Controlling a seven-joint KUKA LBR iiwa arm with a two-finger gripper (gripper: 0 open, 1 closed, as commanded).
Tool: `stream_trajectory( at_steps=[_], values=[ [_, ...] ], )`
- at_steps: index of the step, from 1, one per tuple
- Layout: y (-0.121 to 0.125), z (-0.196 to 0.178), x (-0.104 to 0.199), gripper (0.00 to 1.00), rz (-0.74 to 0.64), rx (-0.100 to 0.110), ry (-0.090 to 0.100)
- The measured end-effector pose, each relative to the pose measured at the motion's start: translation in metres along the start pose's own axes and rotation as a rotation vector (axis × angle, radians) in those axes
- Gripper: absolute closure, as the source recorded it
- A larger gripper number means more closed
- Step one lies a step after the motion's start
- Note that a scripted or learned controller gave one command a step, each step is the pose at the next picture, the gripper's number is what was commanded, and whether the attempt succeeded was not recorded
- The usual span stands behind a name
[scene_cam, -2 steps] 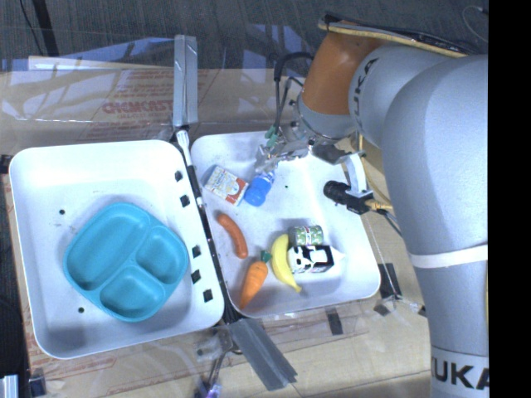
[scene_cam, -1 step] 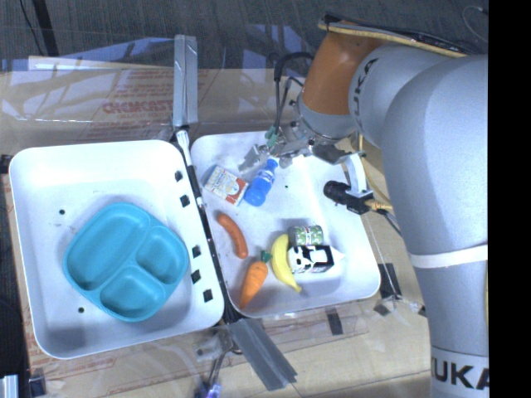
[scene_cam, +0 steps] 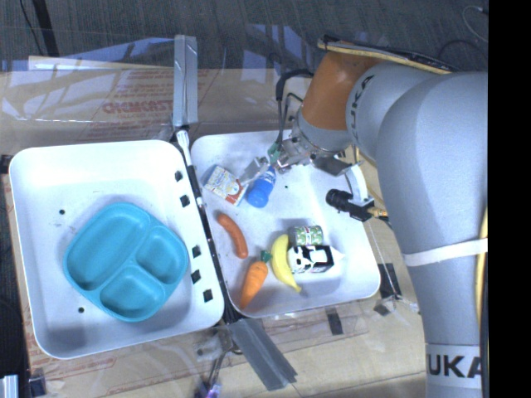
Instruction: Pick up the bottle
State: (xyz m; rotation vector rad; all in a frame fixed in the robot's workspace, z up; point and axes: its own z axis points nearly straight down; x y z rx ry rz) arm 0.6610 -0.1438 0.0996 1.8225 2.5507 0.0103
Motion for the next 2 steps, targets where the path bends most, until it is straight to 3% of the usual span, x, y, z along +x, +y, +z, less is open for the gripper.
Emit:
stream_trajectory(
  at_steps=[1, 2],
  values=[
    [0.002, -0.012, 0.001, 1.0, -0.004, -0.003, -0.001],
    [0.01, -0.137, 0.036, 1.0, 0.104, 0.009, 0.0]
  ],
)
